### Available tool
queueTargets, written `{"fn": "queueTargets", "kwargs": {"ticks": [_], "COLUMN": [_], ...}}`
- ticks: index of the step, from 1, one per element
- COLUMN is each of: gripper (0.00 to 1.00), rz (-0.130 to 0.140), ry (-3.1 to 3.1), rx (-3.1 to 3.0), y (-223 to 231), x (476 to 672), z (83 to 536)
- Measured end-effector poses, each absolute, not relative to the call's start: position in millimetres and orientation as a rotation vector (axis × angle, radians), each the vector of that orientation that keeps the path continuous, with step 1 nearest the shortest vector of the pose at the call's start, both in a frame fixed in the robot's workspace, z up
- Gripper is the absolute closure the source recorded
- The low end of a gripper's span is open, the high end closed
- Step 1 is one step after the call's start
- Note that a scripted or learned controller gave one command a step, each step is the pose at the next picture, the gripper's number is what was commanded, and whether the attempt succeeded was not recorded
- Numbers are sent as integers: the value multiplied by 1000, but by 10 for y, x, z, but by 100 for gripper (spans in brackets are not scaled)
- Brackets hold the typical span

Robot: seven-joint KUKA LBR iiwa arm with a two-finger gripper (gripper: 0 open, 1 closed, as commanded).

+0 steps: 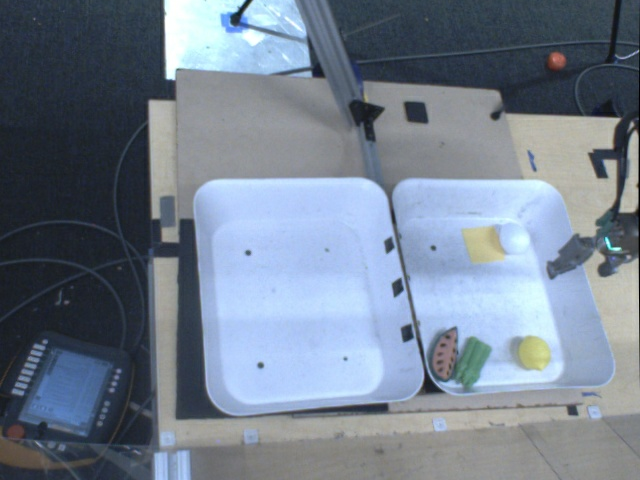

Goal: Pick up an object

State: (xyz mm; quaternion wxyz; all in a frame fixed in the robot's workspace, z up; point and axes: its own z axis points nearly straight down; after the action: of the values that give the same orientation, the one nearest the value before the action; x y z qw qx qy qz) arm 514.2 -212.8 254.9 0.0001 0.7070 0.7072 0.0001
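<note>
Camera view | gripper at right bin's rim | white ball just left, apart

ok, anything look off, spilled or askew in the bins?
Nothing stands out. The right bin holds a yellow block with a white ball against it, a watermelon slice, a green piece and a lemon, all inside the rim. The claw sits at the bin's right edge.

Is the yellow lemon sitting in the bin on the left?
No, the lemon lies in the right bin, near its front corner, beside the green toy.
</note>
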Motion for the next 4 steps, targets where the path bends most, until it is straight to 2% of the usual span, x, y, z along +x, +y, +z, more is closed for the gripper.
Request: {"fn": "queueTargets", "kwargs": {"ticks": [1, 4], "gripper": [0, 0], "rz": [0, -3], "ry": [2221, 2223], "rx": [2221, 2225], "y": [-2128, -2131], "x": [5142, 4930], "z": [2549, 1098]}}
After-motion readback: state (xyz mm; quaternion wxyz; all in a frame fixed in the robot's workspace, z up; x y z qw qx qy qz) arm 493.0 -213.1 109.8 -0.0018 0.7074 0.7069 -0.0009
